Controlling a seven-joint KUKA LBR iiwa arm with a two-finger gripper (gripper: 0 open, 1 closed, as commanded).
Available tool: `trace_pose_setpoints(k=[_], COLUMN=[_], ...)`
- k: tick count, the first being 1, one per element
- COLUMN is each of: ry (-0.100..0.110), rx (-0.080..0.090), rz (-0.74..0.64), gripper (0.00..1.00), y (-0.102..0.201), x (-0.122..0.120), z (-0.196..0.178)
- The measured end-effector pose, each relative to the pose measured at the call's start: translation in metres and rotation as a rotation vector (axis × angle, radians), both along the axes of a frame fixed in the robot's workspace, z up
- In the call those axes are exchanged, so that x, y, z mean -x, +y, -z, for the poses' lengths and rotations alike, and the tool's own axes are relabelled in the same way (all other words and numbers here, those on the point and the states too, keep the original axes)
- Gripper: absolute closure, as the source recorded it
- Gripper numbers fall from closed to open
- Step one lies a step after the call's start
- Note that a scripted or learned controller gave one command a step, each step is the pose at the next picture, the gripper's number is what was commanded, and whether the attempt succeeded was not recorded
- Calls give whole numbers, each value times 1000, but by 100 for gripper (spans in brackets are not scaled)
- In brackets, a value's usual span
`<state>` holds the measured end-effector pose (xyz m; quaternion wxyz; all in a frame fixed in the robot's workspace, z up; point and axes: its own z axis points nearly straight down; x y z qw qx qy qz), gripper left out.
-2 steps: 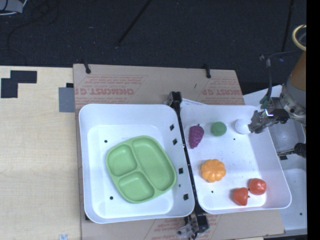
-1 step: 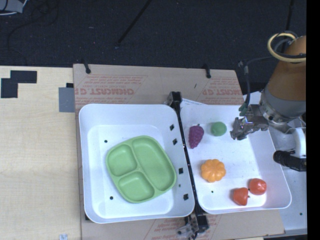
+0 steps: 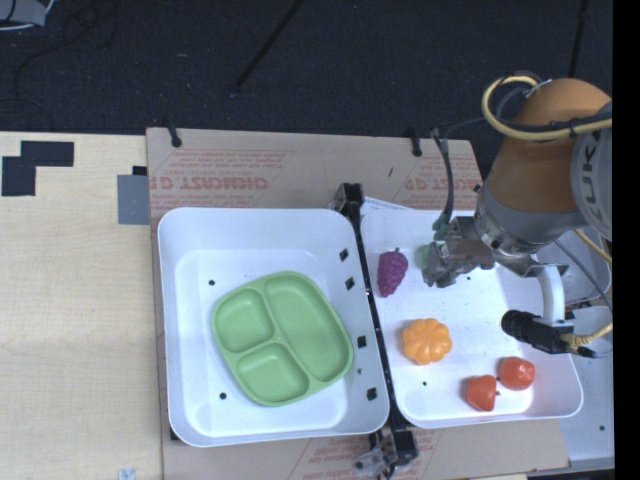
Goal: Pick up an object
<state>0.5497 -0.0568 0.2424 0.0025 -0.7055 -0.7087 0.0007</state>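
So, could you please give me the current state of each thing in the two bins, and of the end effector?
Green tray: flat in the left bin, its compartments hold nothing.
Purple grapes: lying loose in the right bin, beside the end effector.
Orange pumpkin: lying loose, untouched.
Two red pieces: loose near the front wall, close together.
End effector: low over the right bin, holding nothing visible.

Both white bins [image 3: 190,268] look like smooth moulded plastic with a soft sheen. The green divided plate [image 3: 282,338] in the left bin is plastic too, matt and even. In the right bin, the purple grapes [image 3: 391,272] have a bumpy, dull skin, the orange pumpkin [image 3: 426,340] is ribbed and slightly waxy, and the two red pieces [image 3: 500,381] near the front shine faintly. My gripper [image 3: 440,266] looks like dull grey metal. The brown board [image 3: 300,173] under the bins is printed cardboard, and the bench [image 3: 70,328] is pale matt wood.
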Motion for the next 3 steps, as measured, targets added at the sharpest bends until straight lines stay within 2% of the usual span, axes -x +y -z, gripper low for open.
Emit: trace_pose_setpoints(k=[3], ry=[1], rx=[2], rz=[1], gripper=[100], y=[138], x=[40], z=[16])
